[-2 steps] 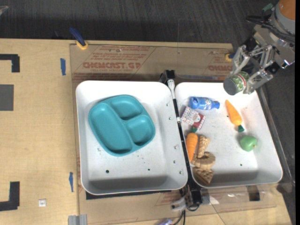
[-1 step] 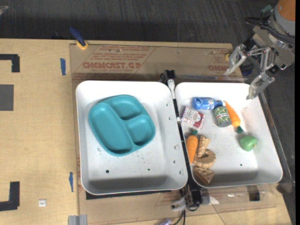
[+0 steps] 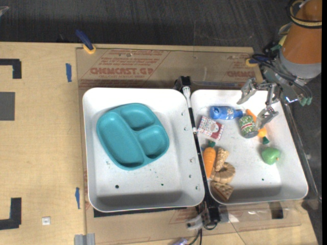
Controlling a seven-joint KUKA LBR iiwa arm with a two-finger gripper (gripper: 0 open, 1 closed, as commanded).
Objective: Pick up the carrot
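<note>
The carrot (image 3: 209, 160) is a short orange piece lying in the right bin (image 3: 291, 180), close to its left wall and touching a tan baked-looking item (image 3: 222, 161). My gripper (image 3: 259, 100) hangs over the bin's upper right part, well to the right of and above the carrot. Its two fingers (image 3: 248, 91) are spread apart, open, with nothing between them. Just below the gripper lies a small green-and-red can (image 3: 248, 126).
The right bin also holds a blue bottle (image 3: 222, 113), a white and red packet (image 3: 210, 128), a green pepper-like toy (image 3: 270, 155), a small orange piece (image 3: 262, 133) and more tan food pieces (image 3: 223, 182). A teal divided plate (image 3: 133, 135) sits in the left bin (image 3: 102, 188).
</note>
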